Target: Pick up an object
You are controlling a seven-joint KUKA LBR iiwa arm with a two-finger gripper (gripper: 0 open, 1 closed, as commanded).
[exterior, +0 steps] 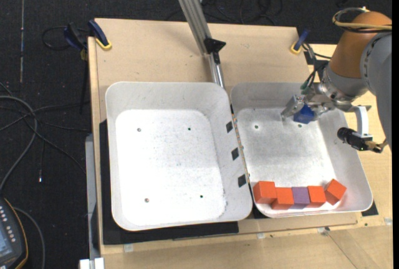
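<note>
**Gripper pinching a blue block above the right bin**

The gripper is hanging over the far part of the right bin, and a small blue block is showing between its metal fingers — pinched, as far as this slanted view lets one judge. Whether the block is touching the bin floor or is already raised off it cannot be told from here. The grey arm, with its orange band above the wrist, is reaching in from the bin's right side.

Along the near edge of the same bin a row of blocks is sitting close together: four orange blocks and one purple block between them. The left bin is lying alongside, sharing the middle edge.

The blue block is looking like a small, rigid cube — probably light, stiff, and not fragile. Its faces are likely smooth, so a squeeze across two opposite flat sides, centred rather than near a corner, seems the safest hold; a skewed pinch could let it twist out.

No brand, label or readable writing is showing on the blocks or the bins.
</note>
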